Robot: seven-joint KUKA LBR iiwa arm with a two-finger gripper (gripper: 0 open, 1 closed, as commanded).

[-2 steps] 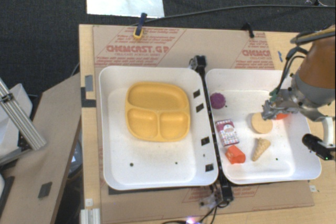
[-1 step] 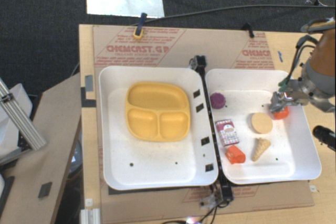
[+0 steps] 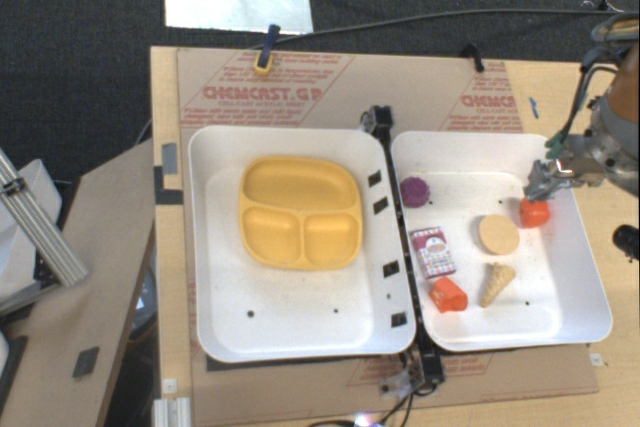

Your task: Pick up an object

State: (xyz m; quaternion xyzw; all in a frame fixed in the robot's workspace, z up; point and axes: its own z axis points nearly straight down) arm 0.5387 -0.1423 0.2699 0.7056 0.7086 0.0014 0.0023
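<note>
Six items are sitting in the right bin (image 3: 585,315); orange-red piece (image 3: 535,213) is lying near its right wall, touching just below the gripper (image 3: 545,177). Can't tell if the claw is clenched or released. Target's long axis is running roughly left-right.

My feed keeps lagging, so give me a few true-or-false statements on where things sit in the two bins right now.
1. The yellow divided plate lies in the left bin. True.
2. The purple object lies on the plate. False: it is in the right bin, near the divider.
3. The gripper is above the right bin, beside a small orange-red object. True.
4. The cone-shaped piece stands upright. False: it lies on its side.
5. The round tan disc is in the left bin. False: right bin.
</note>
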